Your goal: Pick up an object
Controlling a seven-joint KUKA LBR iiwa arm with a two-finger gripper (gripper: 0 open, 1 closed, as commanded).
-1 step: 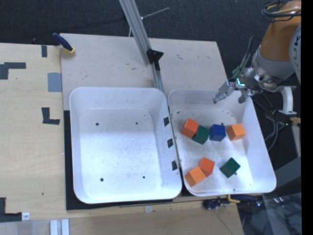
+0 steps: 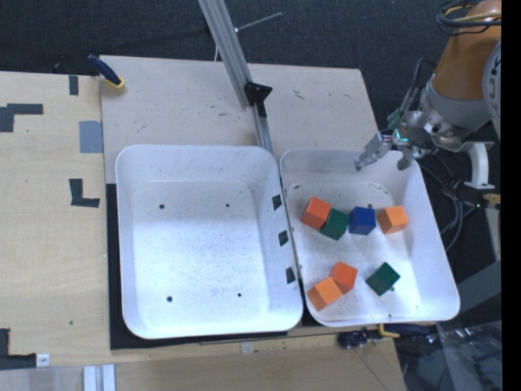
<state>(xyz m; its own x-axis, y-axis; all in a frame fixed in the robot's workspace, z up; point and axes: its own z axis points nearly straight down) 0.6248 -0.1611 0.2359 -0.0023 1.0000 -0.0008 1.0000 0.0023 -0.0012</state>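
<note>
In the camera view, the gripper point(image 2: 383, 155) hangs over the far edge of the right bin point(image 2: 431, 251), at the end of the grey and orange arm point(image 2: 464, 63) reaching in from the right. Its 2 fingers point(image 2: 364, 160) stand spread apart with nothing between them, which fits an approach before any grasp.

The candidates all lie in the right bin, nearer the camera than the gripper. A row of 4 sits mid-bin: an orange block point(image 2: 317, 212) touching a green block point(image 2: 334, 225), then a blue block point(image 2: 361, 221) just beside it and a lighter orange block point(image 2: 392, 218) at the row's right end. Closer to the near wall, 2 orange blocks point(image 2: 334, 284) touch each other, and a dark green block point(image 2: 383, 278) lies apart from them. That lone one probably offers the cleanest grip, since the clustered blocks leave little room for fingers.

The left bin point(image 2: 130, 169) rests beside it on the counter point(image 2: 49, 169), likely as a drop place.
</note>
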